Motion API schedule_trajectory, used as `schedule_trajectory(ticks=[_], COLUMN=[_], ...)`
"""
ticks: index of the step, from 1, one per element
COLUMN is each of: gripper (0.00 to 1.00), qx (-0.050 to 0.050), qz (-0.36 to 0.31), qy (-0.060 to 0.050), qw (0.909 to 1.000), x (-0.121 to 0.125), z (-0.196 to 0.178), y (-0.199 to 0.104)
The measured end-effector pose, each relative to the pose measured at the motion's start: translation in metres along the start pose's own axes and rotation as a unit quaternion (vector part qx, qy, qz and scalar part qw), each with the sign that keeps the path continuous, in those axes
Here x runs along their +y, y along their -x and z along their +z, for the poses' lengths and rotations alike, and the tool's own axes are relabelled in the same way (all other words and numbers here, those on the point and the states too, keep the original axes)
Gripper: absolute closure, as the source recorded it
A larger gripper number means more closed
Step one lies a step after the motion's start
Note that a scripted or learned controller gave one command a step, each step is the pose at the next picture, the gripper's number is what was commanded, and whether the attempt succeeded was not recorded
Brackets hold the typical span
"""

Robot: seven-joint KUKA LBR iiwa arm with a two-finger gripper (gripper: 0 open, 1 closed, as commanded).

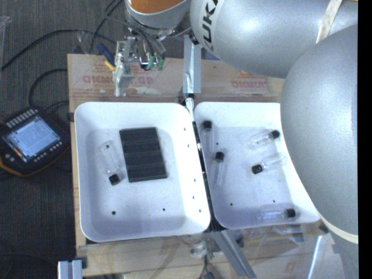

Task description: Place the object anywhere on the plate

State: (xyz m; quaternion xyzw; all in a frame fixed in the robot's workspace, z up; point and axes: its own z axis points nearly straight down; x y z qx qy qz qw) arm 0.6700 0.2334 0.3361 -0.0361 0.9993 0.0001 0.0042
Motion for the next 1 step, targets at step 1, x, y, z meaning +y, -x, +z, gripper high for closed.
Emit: schedule_trajectory(ticks=[1], gripper=[1.00], qx=[0.003], qz=[-0.050], qy=[0.000], qw=[0.9988], x=[-0.0003], z=[0.0816], y=[-0.0019])
